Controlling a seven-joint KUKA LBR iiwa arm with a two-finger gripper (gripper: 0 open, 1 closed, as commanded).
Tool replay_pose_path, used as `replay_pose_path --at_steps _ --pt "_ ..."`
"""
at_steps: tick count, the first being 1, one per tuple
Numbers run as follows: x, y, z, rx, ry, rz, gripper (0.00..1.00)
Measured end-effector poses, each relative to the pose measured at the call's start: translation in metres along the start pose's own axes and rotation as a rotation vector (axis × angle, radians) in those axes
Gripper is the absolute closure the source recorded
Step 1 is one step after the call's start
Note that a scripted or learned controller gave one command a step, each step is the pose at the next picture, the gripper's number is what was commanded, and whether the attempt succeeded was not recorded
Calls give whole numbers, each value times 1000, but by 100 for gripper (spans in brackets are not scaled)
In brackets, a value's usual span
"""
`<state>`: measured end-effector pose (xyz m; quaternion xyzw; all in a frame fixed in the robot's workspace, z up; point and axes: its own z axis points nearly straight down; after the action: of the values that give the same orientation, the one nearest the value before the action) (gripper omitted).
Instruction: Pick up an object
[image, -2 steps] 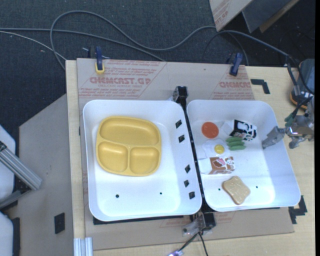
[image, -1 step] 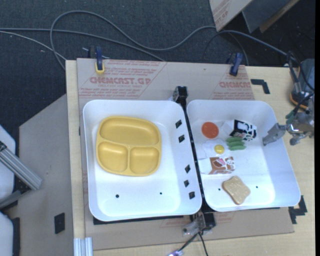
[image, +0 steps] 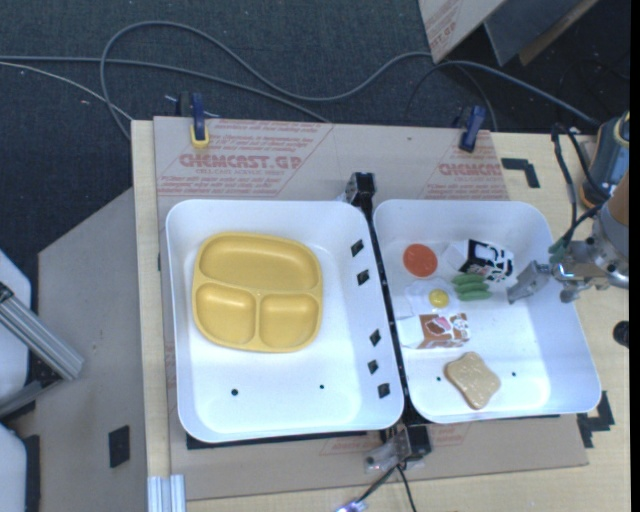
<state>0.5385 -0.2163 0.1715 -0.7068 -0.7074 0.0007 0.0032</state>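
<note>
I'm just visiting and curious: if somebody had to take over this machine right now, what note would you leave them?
Claw: over the right edge of the right bin, fingers apart, nothing between them.
Right bin holds: orange disc, black-and-white cow toy, green piece, small yellow ball, flat picture card, toast-shaped piece.
Left bin: yellow divided plate.
Done: nothing picked up yet.
Left: choose one item, likely the nearby green piece or cow toy, close on it and lift.
</note>
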Motion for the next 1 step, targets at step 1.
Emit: replay_pose_path --at_steps 1 --pt "4 -10 52 1 1 1 0"
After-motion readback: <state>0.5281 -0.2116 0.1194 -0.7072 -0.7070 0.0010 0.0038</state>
